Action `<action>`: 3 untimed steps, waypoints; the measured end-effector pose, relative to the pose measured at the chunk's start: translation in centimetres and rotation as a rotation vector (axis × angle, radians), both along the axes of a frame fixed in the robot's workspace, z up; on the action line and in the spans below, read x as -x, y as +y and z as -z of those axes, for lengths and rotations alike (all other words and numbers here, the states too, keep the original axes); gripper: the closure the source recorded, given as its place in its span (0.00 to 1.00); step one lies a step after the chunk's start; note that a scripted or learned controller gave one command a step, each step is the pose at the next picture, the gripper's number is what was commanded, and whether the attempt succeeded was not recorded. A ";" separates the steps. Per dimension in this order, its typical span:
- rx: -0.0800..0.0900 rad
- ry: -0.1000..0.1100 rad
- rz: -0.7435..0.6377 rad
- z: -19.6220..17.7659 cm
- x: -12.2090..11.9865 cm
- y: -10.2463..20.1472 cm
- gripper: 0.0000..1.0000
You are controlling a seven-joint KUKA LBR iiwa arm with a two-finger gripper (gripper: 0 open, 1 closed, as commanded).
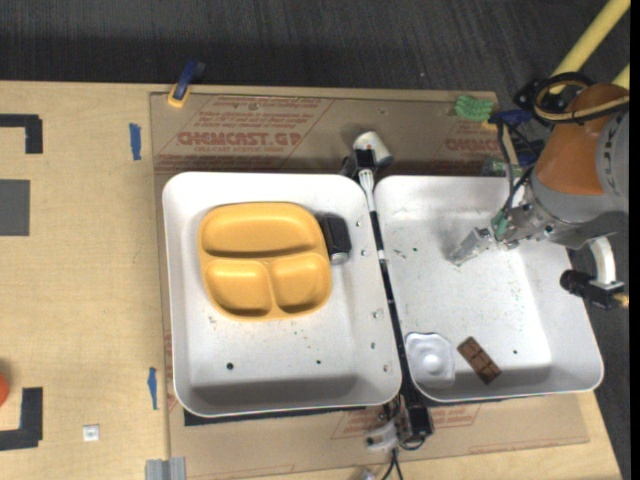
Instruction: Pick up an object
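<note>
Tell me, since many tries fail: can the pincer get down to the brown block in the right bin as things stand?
Probably yes. The brown block lies flat and uncovered near the right bin's front wall, apart from the clear cup. The pincer is over the same bin, with nothing between them.

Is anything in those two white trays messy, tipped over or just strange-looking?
Mostly tidy. The yellow divided plate sits slightly askew in the left bin, with a small dark object against its right edge. Dark specks are scattered over both bins, thickest in the right bin, as if dirt or crumbs had spilled.
</note>
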State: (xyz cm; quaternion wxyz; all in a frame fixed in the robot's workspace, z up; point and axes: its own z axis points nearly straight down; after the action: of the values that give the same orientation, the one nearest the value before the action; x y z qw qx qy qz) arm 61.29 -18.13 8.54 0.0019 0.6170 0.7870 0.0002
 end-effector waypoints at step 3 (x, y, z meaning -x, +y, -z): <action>-0.001 0.001 -0.159 -2.7 -2.4 3.1 0.00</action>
State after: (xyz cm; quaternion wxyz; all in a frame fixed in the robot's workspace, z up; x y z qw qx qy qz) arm 63.67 -14.98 11.28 0.0012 0.5524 0.8336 0.0004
